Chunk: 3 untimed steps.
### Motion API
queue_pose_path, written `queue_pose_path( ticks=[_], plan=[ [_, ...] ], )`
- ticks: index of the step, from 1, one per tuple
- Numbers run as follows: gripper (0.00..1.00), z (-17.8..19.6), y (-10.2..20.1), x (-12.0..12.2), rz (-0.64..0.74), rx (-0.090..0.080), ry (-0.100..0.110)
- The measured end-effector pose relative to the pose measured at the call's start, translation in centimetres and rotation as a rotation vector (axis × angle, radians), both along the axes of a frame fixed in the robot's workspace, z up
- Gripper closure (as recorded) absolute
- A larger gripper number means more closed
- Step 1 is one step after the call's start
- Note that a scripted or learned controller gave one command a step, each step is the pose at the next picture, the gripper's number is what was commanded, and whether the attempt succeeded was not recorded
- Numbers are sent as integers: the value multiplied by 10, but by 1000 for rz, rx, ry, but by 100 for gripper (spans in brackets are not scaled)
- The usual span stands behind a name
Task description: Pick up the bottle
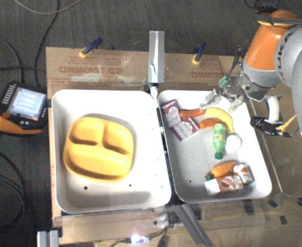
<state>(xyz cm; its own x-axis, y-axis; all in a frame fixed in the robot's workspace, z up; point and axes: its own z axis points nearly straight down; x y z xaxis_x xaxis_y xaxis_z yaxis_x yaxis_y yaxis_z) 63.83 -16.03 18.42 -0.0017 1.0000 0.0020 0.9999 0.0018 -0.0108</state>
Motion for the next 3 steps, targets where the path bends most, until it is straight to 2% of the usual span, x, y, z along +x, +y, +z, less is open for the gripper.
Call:
queue_pose_path(
  ticks=[1,2,3],
  plan=[
    [0,-81,-52,-59,125,3,-2],
    [0,-95,-5,-92,-37,-9,-26],
    [100,-89,-5,-93,-38,-6,-18]
  ],
)
